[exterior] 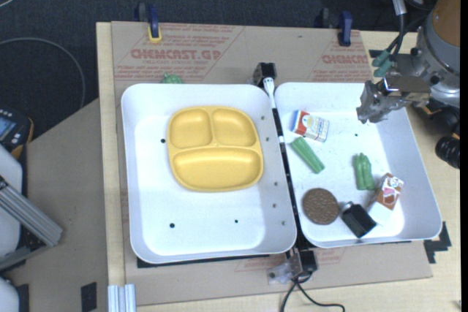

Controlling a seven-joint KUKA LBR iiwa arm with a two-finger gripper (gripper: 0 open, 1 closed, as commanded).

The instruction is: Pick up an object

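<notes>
I see the gripper (pixel 371 110) over the right bin (pixel 417 157), carton (pixel 311 126) nearby; can't tell its grip.

Smooth, slightly glossy white plastic on both bins: left bin (pixel 146 179) and right bin (pixel 417 179). Smooth matt yellow plastic on the divided tray (pixel 215 148). Printed paper on the small carton (pixel 311 126). Rough, grainy brown on the round cookie (pixel 321 205). Brown matt cardboard sheet (pixel 241 51) below.

The arm (pixel 446 47) is cut off by the right edge, and the small carton's (pixel 311 126) print is unreadable.
</notes>
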